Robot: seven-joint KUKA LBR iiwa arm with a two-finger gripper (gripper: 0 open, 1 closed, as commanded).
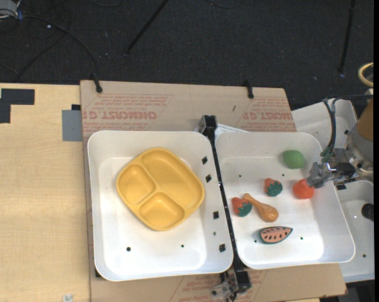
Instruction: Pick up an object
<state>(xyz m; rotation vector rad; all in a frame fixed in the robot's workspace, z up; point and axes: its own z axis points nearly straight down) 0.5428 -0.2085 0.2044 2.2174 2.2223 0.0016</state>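
Observation:
The right bin [328, 244] holds several toy foods: a green ball [294, 158], a small red and green piece [273, 187], a red round piece [303, 190], a tan drumstick [261, 207] with another red and green piece [241, 207] touching its left end, and a watermelon slice [276, 234]. My gripper [317, 175] reaches in over the bin's right wall. It sits just above and to the right of the red round piece, close to it or touching it. Nothing is visibly held.
A yellow divided plate [160, 187] lies tilted in the left bin [107, 244]. A black divider with clips [218, 194] runs between the bins. Cardboard [177, 109] lies beneath them, with the wooden bench [32, 200] to the left and white equipment [362, 231] to the right.

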